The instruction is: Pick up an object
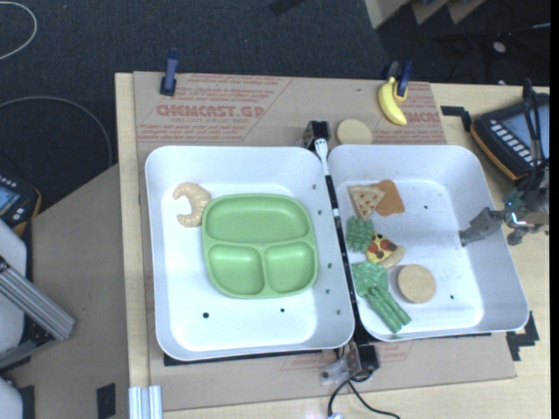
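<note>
here, gripper [479, 226] at the right bin [454, 168] edge; its grip state is unclear.

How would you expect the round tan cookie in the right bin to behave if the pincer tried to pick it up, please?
The cookie looks like a flat disc lying on the bin floor, so fingers may struggle to get under its low edge. It seems rigid, probably a light toy. Pushed, it would likely slide toward the green broccoli beside it.

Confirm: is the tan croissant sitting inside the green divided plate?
No, the tan croissant lies on the left white bin floor, beside the green divided plate.
</note>
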`<move>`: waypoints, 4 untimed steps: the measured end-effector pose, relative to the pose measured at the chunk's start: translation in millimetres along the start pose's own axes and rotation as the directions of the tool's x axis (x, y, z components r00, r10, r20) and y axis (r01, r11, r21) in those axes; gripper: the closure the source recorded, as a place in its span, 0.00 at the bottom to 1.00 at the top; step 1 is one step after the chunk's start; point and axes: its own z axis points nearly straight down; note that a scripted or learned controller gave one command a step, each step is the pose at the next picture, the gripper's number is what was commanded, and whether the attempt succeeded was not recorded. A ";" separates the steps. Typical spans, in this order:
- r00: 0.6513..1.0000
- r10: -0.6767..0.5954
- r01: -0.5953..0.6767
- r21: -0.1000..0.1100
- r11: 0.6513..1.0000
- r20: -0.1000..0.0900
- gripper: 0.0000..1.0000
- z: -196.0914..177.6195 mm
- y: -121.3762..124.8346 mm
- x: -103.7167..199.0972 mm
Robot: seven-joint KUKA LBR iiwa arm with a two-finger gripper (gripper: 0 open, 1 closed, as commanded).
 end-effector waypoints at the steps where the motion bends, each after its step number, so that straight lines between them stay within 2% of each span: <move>1: 1.000 0.001 -0.001 0.000 1.000 -0.005 0.00 145.6 -12.2 36.2; 2: 1.000 0.001 -0.001 -0.002 1.000 0.001 1.00 132.1 -13.0 33.6; 3: 1.000 -0.002 0.002 -0.001 1.000 0.000 1.00 40.0 -13.0 116.5; 4: 1.000 -0.007 0.007 -0.008 1.000 -0.001 1.00 -49.7 -11.9 173.8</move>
